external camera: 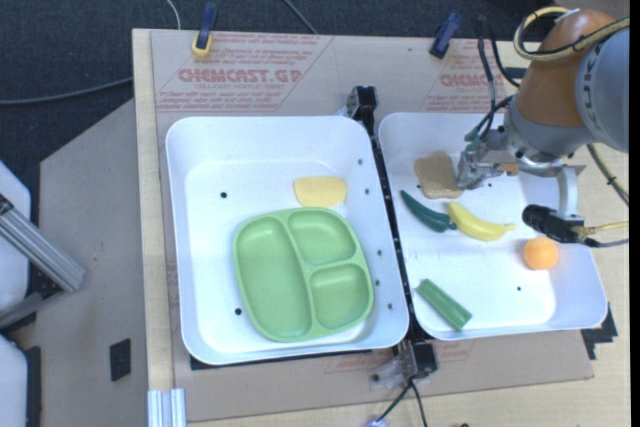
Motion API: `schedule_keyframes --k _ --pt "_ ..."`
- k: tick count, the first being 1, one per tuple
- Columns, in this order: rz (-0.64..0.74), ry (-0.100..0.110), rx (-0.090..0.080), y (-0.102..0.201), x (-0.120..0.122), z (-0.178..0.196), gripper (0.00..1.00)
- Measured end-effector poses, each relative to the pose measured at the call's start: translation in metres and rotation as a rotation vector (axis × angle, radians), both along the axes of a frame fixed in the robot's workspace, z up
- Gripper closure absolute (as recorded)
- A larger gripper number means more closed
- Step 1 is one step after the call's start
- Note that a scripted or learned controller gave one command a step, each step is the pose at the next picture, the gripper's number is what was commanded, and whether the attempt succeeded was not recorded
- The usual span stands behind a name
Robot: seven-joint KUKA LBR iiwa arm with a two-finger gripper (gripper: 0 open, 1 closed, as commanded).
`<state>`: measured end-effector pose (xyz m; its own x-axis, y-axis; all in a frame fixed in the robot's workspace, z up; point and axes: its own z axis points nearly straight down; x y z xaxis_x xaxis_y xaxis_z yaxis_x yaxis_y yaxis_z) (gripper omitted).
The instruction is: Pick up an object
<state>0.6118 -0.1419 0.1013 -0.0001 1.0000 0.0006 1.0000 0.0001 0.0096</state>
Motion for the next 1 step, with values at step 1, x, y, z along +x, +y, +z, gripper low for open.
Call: schedule_keyframes --k 1 --pt "0.002 0.004 -0.003 0.0096 -0.0019 0.0559 1.0"
